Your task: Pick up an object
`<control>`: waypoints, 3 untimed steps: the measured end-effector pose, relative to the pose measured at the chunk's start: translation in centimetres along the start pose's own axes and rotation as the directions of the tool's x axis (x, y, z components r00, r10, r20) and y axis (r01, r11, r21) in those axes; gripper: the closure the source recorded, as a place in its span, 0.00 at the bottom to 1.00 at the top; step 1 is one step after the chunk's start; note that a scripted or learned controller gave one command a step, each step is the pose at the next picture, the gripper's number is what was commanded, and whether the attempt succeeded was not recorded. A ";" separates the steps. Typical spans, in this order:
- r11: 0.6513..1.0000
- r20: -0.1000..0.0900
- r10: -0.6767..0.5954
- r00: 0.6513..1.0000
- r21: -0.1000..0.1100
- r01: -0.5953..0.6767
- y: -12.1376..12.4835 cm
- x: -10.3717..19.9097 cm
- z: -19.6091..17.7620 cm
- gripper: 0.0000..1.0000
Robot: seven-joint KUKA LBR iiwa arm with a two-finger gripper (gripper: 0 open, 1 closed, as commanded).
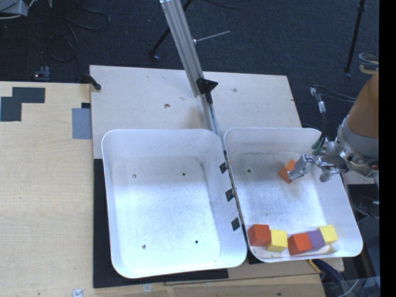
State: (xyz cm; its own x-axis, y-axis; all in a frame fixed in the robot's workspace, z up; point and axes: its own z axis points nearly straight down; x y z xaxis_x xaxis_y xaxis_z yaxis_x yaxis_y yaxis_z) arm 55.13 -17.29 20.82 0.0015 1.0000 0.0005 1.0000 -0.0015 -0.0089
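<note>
At the frame's right, over the right bin, the hand grips an orange block between its fingers, with five blocks along the bin's lower edge.

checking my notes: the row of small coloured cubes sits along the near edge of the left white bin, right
Wrong bin. The camera view shows the row of small coloured cubes along the near edge of the right white bin, not the left white bin.
</note>
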 end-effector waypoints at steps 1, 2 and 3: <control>1.000 0.000 -0.004 1.000 -0.003 0.004 5.3 -0.6 7.5 0.00; 1.000 0.000 0.000 1.000 -0.006 0.000 7.6 -0.8 9.7 0.00; 1.000 0.001 0.001 1.000 -0.008 0.000 4.4 1.9 11.7 0.00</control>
State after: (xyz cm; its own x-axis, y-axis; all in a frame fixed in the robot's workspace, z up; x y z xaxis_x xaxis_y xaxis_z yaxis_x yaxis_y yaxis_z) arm 59.46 -15.36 9.07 0.0020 1.0000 -0.0006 1.0000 -0.0020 -0.0004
